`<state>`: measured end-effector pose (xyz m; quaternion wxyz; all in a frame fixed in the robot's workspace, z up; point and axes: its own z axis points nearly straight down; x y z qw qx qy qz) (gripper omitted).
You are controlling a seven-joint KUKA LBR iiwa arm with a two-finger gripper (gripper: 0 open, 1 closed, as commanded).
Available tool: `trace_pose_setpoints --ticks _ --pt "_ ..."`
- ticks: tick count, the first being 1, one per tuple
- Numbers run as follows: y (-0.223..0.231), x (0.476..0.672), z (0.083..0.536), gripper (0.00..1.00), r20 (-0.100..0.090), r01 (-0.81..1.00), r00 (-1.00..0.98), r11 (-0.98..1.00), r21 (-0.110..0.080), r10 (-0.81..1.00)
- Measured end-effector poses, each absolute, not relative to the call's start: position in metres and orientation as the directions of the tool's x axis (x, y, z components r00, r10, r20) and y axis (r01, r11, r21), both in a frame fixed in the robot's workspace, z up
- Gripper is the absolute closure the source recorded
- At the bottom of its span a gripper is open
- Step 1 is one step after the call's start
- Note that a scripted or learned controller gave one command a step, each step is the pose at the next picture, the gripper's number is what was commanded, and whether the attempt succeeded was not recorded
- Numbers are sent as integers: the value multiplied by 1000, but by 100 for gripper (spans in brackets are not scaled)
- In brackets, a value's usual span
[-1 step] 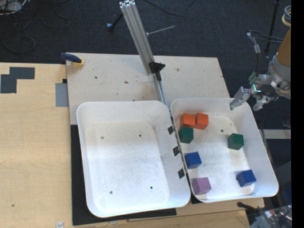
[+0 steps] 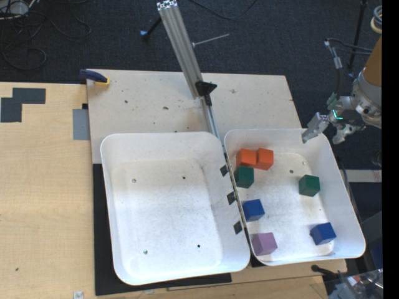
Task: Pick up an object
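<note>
Right bin (image 2: 349, 198): 7 blocks (image 2: 253, 209)

The arm (image 2: 374, 73) was cut off by the right edge of the frame — just its wrist end showed at the upper right. The gripper (image 2: 327, 128) was small and cluttered, its fingers too fine to read. At the lower right corner, a dark object (image 2: 349, 282) ran off the bottom edge, unidentifiable.

Right bin (image 2: 340, 185) has my options: two orange blocks (image 2: 255, 158) touching, two green cubes (image 2: 308, 185), two blue cubes (image 2: 323, 232), one purple cube (image 2: 264, 243).
</note>
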<state>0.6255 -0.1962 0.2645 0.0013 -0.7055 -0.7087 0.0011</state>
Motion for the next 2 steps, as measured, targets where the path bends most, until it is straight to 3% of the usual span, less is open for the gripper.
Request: trace_pose_setpoints --ticks 2 --pt "-192 629 158 0 2 1000 -3 3 -7 1000"
